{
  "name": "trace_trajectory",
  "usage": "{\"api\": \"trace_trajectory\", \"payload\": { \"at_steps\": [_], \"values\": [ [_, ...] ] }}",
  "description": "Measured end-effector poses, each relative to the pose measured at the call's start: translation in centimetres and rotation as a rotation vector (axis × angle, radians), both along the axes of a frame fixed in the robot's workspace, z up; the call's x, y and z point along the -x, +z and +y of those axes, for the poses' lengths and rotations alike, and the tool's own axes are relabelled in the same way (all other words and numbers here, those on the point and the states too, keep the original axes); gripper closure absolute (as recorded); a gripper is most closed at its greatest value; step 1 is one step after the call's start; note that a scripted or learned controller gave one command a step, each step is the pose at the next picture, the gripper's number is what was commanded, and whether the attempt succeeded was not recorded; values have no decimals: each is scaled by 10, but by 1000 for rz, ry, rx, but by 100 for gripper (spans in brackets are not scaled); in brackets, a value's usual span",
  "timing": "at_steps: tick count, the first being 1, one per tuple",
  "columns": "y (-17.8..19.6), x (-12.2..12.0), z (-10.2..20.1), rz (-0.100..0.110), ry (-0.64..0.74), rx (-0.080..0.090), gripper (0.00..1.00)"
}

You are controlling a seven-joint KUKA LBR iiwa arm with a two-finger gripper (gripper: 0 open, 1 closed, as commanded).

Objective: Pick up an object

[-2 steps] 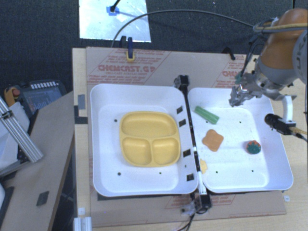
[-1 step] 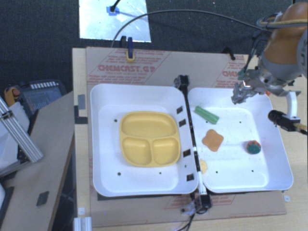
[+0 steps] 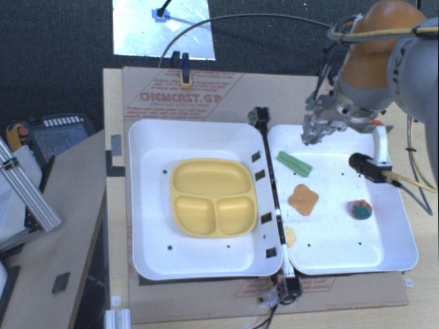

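Camera view looks down on two shallow white bins side by side, and the gripper (image 3: pixel 314 134) hangs over the far edge of the right bin (image 3: pixel 343 252), near its far-left corner, tips pointing down. Nothing is visible between the tips, and at this slant the tips merge into one dark shape, so their opening cannot be told. Closest to them lies a green stick (image 3: pixel 294 164), just toward the near side and set diagonally on the bin floor; it seems the likeliest target, since the arm is poised nearly above it. Farther toward the near edge sits an orange flat piece (image 3: pixel 302 199), and close to the right edge a small green-and-red lump (image 3: pixel 361 210) whose form is too small to make out. A pale yellow scrap (image 3: pixel 290 237) rests against the divider between the bins, partly cut off by it. The left bin (image 3: pixel 147 252) carries a yellow compartment tray (image 3: pixel 209 196) at its centre, well apart from the gripper.
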State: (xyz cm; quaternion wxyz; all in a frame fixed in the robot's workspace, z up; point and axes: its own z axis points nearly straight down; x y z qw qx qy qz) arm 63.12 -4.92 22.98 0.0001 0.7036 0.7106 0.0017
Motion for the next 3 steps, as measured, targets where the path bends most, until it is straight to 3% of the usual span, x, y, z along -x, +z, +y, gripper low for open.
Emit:
{"api": "trace_trajectory", "payload": {
  "at_steps": [3],
  "values": [
    [-16, -34, 158, 0, 0, 0, 100]
  ]
}}
